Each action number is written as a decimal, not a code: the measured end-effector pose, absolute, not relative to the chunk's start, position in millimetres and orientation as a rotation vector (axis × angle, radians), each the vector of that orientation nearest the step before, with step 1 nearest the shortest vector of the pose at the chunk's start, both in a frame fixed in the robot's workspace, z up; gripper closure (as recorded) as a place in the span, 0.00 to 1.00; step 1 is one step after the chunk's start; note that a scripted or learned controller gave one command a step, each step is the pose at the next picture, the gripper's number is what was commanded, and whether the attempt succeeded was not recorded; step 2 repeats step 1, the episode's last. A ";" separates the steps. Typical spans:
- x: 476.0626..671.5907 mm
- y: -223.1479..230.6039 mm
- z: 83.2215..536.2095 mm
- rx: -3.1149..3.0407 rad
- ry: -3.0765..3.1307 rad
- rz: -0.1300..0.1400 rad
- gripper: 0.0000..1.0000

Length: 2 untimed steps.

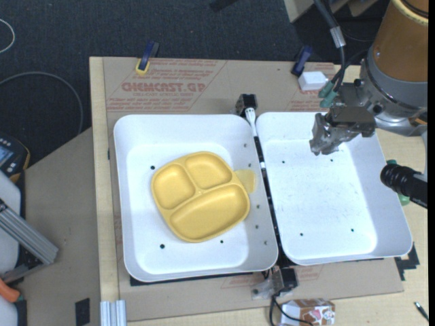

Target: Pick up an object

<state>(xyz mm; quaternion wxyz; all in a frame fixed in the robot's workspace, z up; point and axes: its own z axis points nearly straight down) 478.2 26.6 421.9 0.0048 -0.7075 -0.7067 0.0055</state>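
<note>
A yellow divided plate (199,194) with three compartments lies in the left bin (136,141), a little right of the bin's middle. A small pale yellow piece (246,179) pokes out from under the plate's right edge, near the bin's right wall. My gripper (325,145) hangs over the upper part of the right bin (340,229), well to the right of the plate and apart from it. Nothing shows between its fingertips.
The two white bins sit side by side on a cardboard sheet (170,80). A black clamp (246,104) sits at the top of the seam between them. A blue and yellow clip (145,58) and a white block (312,81) lie on the board's far edge.
</note>
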 end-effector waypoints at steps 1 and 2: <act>478.8 80.8 421.1 -2.212 -2.226 0.004 1.00; 478.8 80.8 421.1 -2.212 -2.226 0.004 1.00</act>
